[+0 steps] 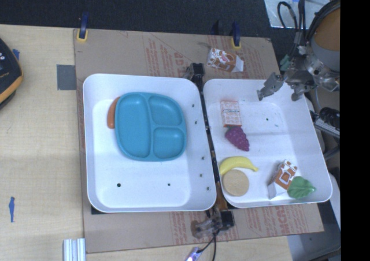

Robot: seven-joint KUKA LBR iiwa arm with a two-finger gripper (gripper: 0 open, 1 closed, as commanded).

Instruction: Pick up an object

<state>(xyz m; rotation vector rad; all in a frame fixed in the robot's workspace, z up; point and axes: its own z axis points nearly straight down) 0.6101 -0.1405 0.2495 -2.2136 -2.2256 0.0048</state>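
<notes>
Above the right bin's point(300, 138) far edge my gripper point(283, 88) hung with fingers apart, holding nothing; I judged a straight descent onto the well-separated purple grapes point(237, 137) cleanest.

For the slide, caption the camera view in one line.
Open gripper hovers over right bin's far edge, holding nothing; grapes, banana and carton lie below.

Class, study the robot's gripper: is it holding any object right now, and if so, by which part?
Nothing is held. The gripper hangs open above the right bin's far edge, with no object between its fingers.
</notes>
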